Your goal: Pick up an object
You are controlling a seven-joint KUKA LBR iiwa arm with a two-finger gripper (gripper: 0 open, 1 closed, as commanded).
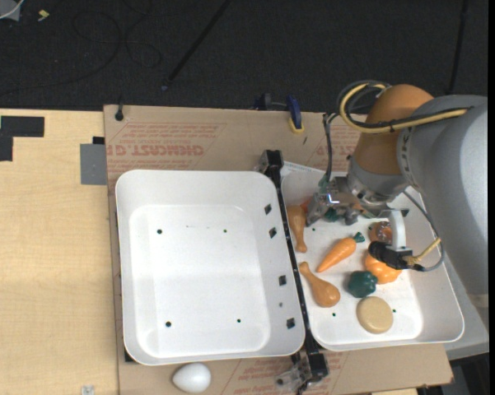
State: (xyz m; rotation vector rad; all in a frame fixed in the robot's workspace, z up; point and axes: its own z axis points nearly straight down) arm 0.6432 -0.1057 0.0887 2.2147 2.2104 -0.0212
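The arm (pixel 432 151) reaches into the right bin (pixel 445 323) from its far right side, and the gripper (pixel 333 206) hangs low over the bin's far left part, close to the black divider (pixel 284 245) between the two bins. Whether it is released or clenched cannot be told, nor whether it touches anything. In the right bin, toward its middle, lies a carrot (pixel 337 253). Against the bin's left wall lies a tan strip (pixel 297 227); nearer the front sit a tan pear-shaped gourd (pixel 319 286), a dark green piece (pixel 362 283), an orange piece (pixel 382 267) and a pale round roll (pixel 375 314). A white egg (pixel 191 378) rests on the bench outside the bins, away to the right bin's front left.
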